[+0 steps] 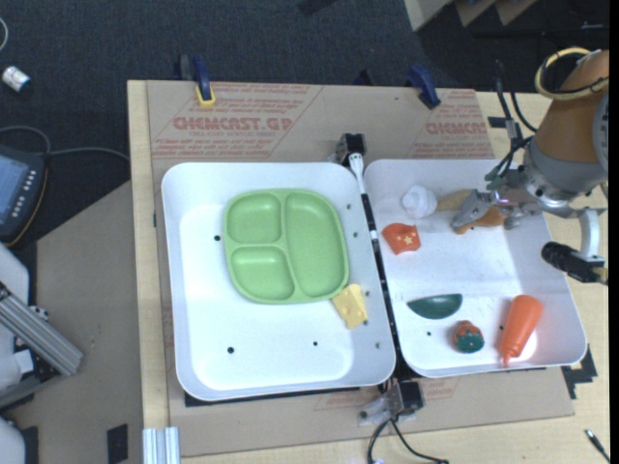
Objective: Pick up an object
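While the gripper [471, 213] sits low in the right bin [542, 288], jaws narrow around a tan object [489, 216], orange block [401, 238] lies at its eight o'clock, apart.

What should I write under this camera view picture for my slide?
Robot hand reaches into the right bin near toy food.

Glossy white plastic bins [290, 370]; matt green plastic tray [287, 245].
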